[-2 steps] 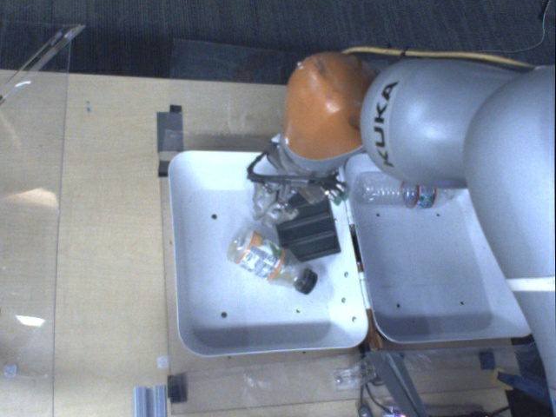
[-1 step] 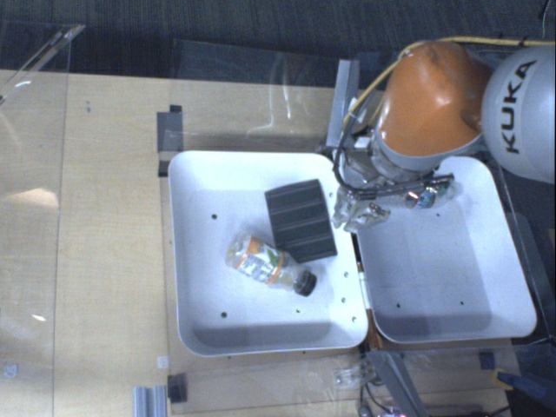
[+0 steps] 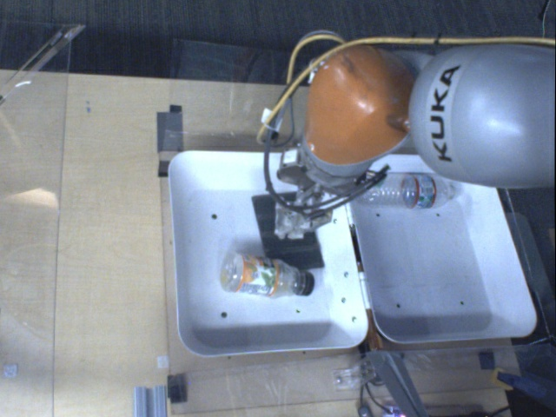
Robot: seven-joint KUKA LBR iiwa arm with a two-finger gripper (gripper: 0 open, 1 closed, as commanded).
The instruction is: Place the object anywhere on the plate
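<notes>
Claw (image 3: 294,224): we cannot tell its state.
Bottle (image 3: 263,276): lies at claw's 7 o'clock.
Risk: we expect rolling on contact.

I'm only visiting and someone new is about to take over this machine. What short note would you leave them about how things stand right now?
Gripper: low in the left bin, over a dark flat piece; its finger state can't be read.
Small bottle with orange label: lying on its side in the left bin, just below the gripper, not held.
Clear bottle: lying at the right bin's far edge.
Done: nothing placed so far.
Left: pick up the object and place it; I can't make out a plate.
</notes>
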